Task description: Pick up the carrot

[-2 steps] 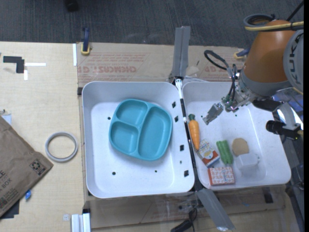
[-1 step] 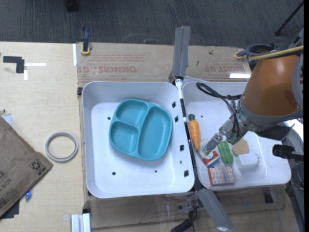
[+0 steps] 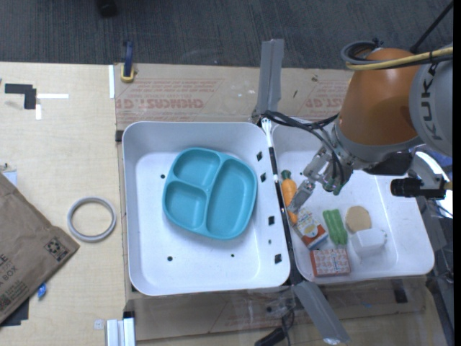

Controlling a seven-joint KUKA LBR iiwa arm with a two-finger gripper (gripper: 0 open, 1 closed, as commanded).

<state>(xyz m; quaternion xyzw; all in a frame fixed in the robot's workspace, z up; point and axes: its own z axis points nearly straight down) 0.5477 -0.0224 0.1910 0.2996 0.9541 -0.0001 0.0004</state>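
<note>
Gripper (image 3: 311, 187), shiny metal, hangs just beside the stubby orange carrot (image 3: 289, 191); can't tell how open it is.

Setting: you are looking at a robotics lab bench | evidence: KUKA arm (image 3: 382, 99) at 2 o'clock, two white bins (image 3: 133, 215) at centre on taped cardboard sheeting (image 3: 194, 92) | roll of tape (image 3: 91, 218) at 9 o'clock on your plywood bench (image 3: 57, 157) | grey carpet (image 3: 216, 13) at 12 o'clock
</note>
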